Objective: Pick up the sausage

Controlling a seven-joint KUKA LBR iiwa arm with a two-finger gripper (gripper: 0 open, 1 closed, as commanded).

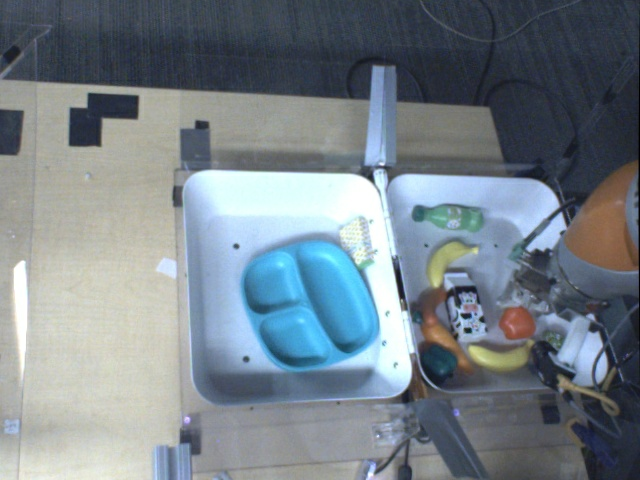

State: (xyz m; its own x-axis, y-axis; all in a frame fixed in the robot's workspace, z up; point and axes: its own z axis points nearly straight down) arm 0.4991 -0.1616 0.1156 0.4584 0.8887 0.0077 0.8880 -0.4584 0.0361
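Your sausage (431, 317) lies left of the end effector (527, 276), beside a small black-and-white carton (465, 312), with a yellow banana (450, 260) above them. Right of the carton sits a red tomato (517, 322), just below the end effector.

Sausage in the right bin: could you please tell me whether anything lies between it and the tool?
Yes. The black-and-white carton lies beside the sausage, on the side facing the tool. A red tomato sits beyond the carton, near the tool.
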